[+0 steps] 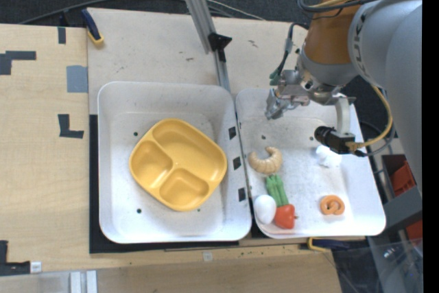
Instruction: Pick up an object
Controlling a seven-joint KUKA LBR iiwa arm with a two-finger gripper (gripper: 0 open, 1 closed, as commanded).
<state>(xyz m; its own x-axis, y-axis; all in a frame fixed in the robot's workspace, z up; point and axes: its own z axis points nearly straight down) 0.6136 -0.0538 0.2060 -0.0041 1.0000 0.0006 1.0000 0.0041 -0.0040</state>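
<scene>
While the gripper (274, 110) hangs over the right bin (357, 219) | we cannot tell its jaw state | croissant (266, 160) lies just below the jaws, nothing between them | risk: the curved pastry rolls aside, jaws close on nothing

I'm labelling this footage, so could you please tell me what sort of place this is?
Probably a robotics lab: a robot arm over two white bins, toy food like a croissant, and tape marks on the bench.

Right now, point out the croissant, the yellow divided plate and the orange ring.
croissant (265, 160): camera view, middle of its curved body.
yellow divided plate (178, 163): camera view, on the ridge where its compartments meet.
orange ring (332, 206): camera view, on the ring's near band.
</scene>
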